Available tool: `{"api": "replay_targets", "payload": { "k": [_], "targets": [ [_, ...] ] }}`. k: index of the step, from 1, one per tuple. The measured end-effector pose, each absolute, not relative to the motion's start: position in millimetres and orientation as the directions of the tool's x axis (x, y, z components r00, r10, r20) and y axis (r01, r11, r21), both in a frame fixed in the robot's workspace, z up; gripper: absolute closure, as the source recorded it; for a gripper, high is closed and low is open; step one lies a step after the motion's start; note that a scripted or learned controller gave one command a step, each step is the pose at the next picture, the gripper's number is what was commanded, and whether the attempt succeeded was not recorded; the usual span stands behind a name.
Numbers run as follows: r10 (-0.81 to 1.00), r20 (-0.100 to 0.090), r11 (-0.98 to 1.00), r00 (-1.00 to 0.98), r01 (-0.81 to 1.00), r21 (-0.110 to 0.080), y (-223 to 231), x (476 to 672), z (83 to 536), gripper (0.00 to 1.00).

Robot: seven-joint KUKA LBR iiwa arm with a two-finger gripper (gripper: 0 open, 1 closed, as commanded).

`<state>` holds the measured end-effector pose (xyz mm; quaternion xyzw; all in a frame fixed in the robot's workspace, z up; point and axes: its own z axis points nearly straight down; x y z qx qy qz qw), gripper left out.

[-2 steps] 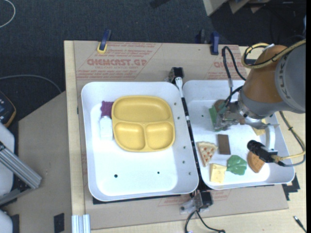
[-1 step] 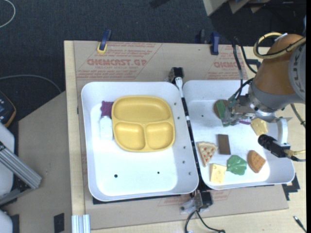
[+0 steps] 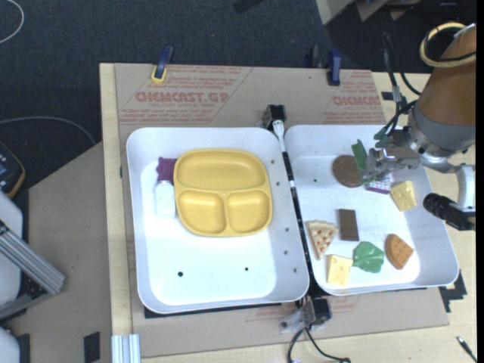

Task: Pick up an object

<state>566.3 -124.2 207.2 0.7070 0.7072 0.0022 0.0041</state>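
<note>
Gripper (image 3: pixel 376 169) is seen low in the right bin (image 3: pixel 439 274), upper part, arm reaching in from the right with wrist pointed down. Finger state cannot be told: tips are lost in clutter. Nearest candidates: brown round piece (image 3: pixel 347 171) touching or just left of the tips, green strip (image 3: pixel 358 156) just above it, purple-edged piece (image 3: pixel 377 187) directly beneath. Nothing is seen held. Strip's long axis runs roughly top-to-bottom. Yellow tray (image 3: pixel 222 190) is well apart in the left bin (image 3: pixel 212 286).

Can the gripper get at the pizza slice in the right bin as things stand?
Probably yes. The pizza slice lies flat with nothing on top; the brown bar and cheese wedge sit close beside it. The gripper is over the same bin.
</note>
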Motion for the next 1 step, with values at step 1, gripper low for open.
{"api": "replay_targets", "payload": {
  "k": [1],
  "targets": [
    [1.0,-0.002,0.001,-0.001,1.0,0.006,-124.3,567.4,226.3,1.0]
  ]
}}
